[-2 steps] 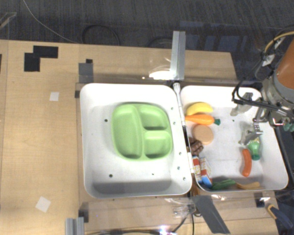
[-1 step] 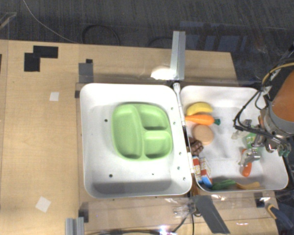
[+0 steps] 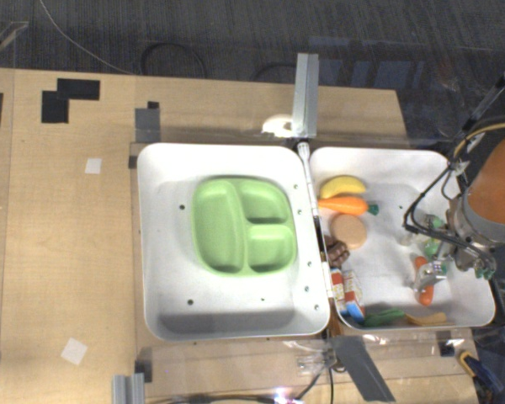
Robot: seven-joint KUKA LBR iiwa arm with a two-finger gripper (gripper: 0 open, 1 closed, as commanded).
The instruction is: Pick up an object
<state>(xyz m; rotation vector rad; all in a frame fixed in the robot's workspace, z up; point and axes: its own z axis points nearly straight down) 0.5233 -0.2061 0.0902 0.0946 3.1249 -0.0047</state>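
Tool low in right bin

The tool (image 3: 438, 269) is seen low over an orange-red object (image 3: 424, 289) in the right bin (image 3: 387, 162). Whether it is open or grips anything cannot be told. The arm (image 3: 492, 194) is cut off at the frame edge.

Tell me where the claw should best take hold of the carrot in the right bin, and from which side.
Probably across the middle of the carrot, coming straight down from above. It lies flat and long, left to right, so its narrow width suits two fingers. The banana lies close behind it and a round tan piece sits in front, so the fingers have little room on either side.
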